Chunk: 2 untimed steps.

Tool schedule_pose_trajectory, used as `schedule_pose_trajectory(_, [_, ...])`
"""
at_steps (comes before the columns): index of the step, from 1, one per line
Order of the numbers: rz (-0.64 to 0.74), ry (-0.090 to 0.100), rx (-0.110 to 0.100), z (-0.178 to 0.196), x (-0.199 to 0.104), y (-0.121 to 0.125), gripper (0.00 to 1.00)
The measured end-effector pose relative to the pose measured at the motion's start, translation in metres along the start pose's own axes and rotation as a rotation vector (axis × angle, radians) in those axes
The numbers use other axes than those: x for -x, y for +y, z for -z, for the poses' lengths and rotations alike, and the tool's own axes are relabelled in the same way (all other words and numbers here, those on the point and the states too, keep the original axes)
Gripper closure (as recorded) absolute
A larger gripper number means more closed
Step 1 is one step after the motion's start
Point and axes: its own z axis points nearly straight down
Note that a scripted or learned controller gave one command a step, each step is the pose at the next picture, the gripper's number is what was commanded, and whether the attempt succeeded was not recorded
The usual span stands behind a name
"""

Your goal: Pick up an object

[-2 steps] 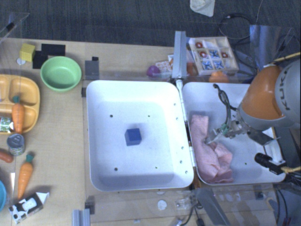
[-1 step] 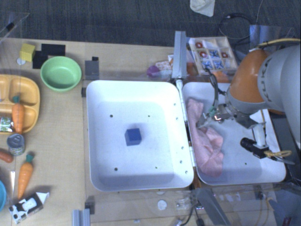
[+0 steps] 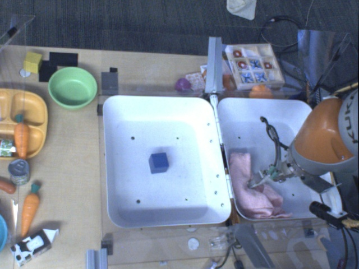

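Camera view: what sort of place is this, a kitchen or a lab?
Most likely a robot grasping test bench: two white bins, one with a blue cube, one with a pink cloth, plus toy carrots alongside.

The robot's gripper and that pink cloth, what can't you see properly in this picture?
- Gripper in the camera view: too small and tangled with cables to tell whether it grips the pink cloth.
- Pink cloth: its lower end is hidden by the right bin rim.
- Arm: cut off by the right edge.
- Blue cube: markings too small to make out.
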Motion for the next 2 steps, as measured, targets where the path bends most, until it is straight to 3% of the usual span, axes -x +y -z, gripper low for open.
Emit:
schedule_pose_trajectory(1, [0.002, -0.006, 0.013, 0.013, 0.001, 0.006, 1.0])
schedule_pose_trajectory(2, [0.227, 0.005, -0.006, 0.085, 0.036, 0.094, 1.0])
